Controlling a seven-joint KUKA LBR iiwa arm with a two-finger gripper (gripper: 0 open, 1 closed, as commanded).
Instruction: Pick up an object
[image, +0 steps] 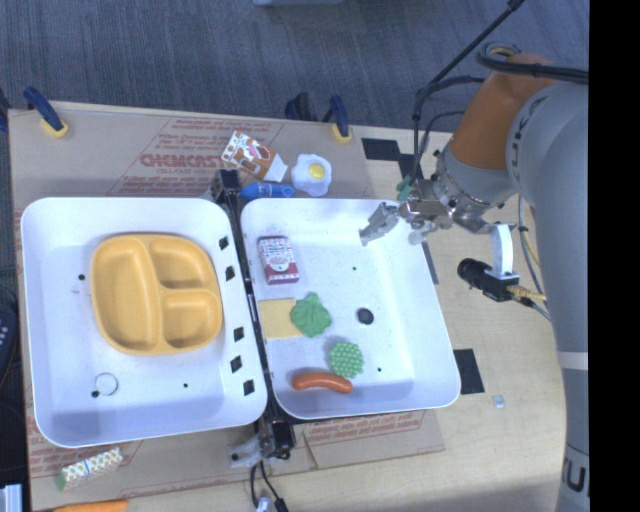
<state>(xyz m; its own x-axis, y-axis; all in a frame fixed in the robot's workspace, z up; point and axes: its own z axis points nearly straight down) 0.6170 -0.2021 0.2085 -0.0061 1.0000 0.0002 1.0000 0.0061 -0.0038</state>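
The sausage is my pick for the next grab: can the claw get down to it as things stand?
Probably yes. The sausage lies uncovered near the right bin's front wall, apart from the green peas. The claw hangs over the bin's far side.

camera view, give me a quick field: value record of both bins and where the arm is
left bin: yellow divided plate
right bin: red packet, yellow slice, green leaf, green pea cluster, sausage, small dark disc
outside bins, far edge: fried egg toy, blue item, printed packet
gripper: above the right bin's far right corner, nothing seen held
task state: no object picked up yet
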